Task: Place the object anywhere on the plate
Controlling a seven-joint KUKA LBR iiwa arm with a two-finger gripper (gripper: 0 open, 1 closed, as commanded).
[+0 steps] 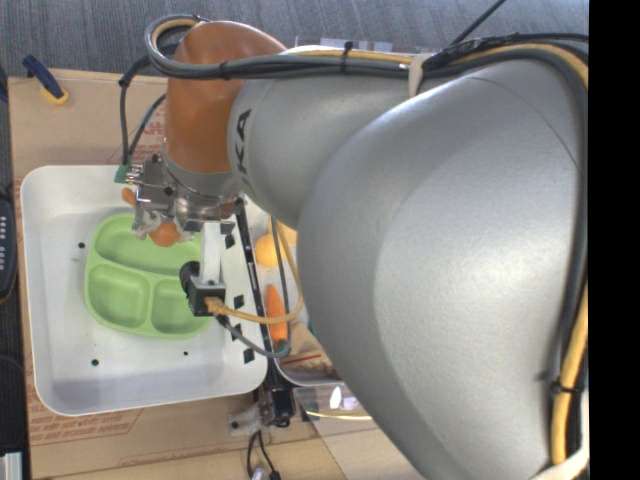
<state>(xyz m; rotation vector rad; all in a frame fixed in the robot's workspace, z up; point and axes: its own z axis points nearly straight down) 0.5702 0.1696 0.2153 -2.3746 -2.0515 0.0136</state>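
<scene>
A green divided plate (125, 288) lies in the left white bin (50, 298). A small orange object (162, 234) sits right under the tip of my gripper (158, 218), over the plate's far right compartment. The wrist hides the gripper's tip from above, so I cannot tell whether the object is held or resting on the plate. The orange band of the arm (205, 88) rises just behind it.
The grey arm covers most of the right bin. In the strip left showing are a yellow-orange round item (265, 253) and a carrot-like orange piece (275, 308). Black cables (235, 298) hang over the plate's right edge. A blue and yellow tool (45, 80) lies on the bench, far left.
</scene>
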